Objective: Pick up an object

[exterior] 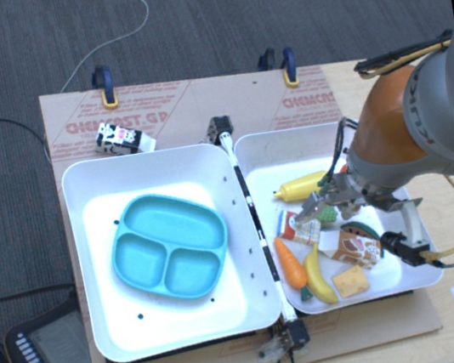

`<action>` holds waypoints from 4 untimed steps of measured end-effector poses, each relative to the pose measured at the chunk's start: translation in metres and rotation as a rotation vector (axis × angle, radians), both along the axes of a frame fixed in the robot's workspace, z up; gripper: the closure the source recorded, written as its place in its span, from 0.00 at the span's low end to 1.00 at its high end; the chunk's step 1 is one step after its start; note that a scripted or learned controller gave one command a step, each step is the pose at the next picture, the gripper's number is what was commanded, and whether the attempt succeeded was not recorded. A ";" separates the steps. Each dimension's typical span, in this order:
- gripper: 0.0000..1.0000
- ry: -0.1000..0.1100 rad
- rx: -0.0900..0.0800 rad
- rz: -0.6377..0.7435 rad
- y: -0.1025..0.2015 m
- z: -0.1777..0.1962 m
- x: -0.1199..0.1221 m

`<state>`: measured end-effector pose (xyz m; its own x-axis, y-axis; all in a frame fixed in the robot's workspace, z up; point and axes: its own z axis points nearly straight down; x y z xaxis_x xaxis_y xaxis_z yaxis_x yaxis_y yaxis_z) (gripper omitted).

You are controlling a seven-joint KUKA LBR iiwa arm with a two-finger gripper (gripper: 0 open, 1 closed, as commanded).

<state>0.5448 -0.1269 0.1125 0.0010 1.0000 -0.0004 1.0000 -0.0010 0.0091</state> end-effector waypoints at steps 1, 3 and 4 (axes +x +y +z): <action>1.00 0.000 0.000 -0.001 0.000 0.010 0.000; 1.00 0.000 -0.001 -0.001 0.000 0.019 0.000; 0.00 0.001 -0.001 -0.001 0.000 0.019 0.000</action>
